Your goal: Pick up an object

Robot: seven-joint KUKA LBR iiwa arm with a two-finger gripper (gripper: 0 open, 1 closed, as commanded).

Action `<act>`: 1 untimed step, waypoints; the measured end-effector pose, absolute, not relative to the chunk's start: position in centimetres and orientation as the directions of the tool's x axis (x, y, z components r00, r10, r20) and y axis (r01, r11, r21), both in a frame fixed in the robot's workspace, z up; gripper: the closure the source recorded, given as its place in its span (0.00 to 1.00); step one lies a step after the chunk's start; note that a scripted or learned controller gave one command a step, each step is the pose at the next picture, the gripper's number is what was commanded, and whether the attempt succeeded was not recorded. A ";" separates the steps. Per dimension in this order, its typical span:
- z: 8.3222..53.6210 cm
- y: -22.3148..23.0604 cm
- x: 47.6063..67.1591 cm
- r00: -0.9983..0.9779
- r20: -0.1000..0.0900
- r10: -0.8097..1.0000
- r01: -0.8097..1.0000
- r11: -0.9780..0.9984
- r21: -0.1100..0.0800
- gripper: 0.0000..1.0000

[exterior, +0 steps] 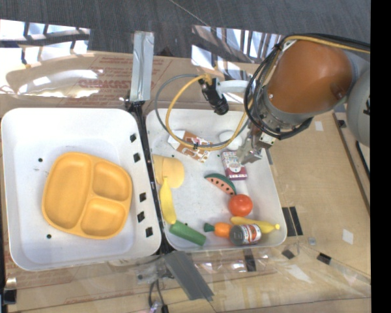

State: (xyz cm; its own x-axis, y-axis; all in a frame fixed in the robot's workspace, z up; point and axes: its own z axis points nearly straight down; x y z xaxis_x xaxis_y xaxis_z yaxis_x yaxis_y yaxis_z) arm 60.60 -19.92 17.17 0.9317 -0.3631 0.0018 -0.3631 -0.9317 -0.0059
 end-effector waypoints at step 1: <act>17.2 -19.9 60.6 0.932 0.003 -0.363 -0.363 -0.932 -0.007 0.00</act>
